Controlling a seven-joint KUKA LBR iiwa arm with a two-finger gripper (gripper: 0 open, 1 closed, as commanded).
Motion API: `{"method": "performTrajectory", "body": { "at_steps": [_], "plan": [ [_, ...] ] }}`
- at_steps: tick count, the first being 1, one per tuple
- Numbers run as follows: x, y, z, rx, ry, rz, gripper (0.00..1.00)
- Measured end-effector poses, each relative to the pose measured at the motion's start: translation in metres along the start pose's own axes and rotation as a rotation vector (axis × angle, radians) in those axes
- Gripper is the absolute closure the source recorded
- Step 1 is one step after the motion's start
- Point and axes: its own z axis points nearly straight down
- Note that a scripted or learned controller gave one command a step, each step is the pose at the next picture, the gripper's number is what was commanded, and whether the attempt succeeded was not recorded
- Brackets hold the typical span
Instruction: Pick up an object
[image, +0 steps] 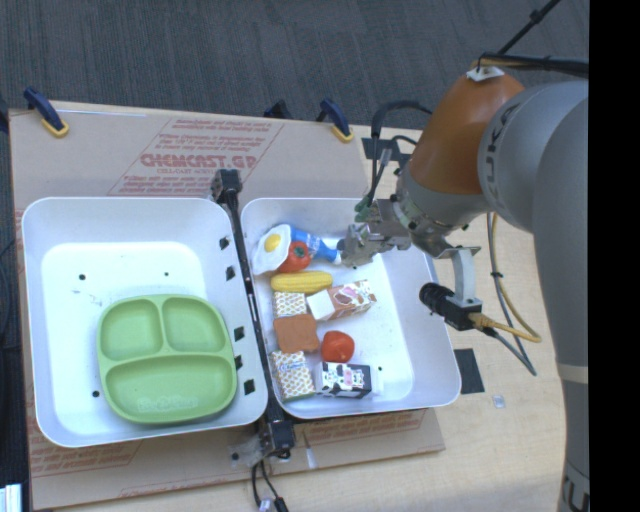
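Fingers' state I cannot tell; the gripper (357, 243) hangs over the right bin (425, 330), at its far side, just right of a blue packet (322, 245). Crowded left of it lie an egg (271, 246), tomato (296, 257) and banana (301, 282). A green tray (166, 357) sits in the left bin (60, 240).

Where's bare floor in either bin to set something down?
Left bin: bare strip behind the green tray. Right bin: bare right side, from the tomato and carton to the wall. Crowded: its left side, egg down to cracker.
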Motion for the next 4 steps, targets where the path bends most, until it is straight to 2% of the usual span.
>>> {"method": "performTrajectory", "body": {
  "at_steps": [1, 2, 3, 4],
  "plan": [
    [0.013, 0.079, 0.026, -0.001, 0.001, -0.001, 1.0],
    [-0.002, -0.025, -0.013, -0.001, 0.0, 0.0, 1.0],
    [0.034, 0.017, 0.007, 0.0, 0.0, -0.002, 1.0],
    [0.005, -0.075, 0.018, 0.001, 0.001, 0.0, 1.0]
  ]
}}
